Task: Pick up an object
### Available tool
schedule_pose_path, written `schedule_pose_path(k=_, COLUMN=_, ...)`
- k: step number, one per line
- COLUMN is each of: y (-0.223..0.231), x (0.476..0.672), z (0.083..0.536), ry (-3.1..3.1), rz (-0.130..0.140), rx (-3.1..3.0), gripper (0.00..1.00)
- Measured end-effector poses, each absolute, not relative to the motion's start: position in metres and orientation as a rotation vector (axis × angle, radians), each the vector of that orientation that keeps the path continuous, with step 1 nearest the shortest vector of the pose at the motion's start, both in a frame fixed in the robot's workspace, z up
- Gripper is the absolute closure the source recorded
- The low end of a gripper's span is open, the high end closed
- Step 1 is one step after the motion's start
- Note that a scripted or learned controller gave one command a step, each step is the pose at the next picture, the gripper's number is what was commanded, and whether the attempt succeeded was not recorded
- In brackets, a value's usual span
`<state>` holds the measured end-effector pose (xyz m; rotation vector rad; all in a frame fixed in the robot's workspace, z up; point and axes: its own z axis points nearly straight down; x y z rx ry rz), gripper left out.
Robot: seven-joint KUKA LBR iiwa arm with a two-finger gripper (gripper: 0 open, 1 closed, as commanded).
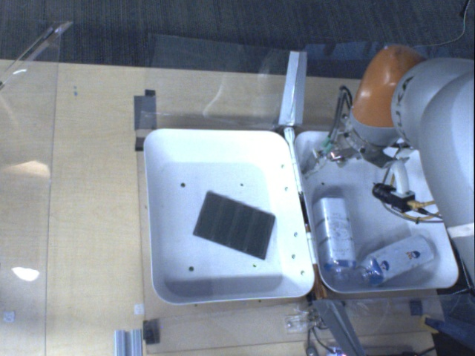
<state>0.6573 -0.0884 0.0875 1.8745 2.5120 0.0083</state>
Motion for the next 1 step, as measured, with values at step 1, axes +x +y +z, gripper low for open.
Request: schedule_pose_path(k=1, y=-0.092, x=0.5857, z=0.0893, ry=2.458, rz=0.011, rx=1.942, gripper=0.0)
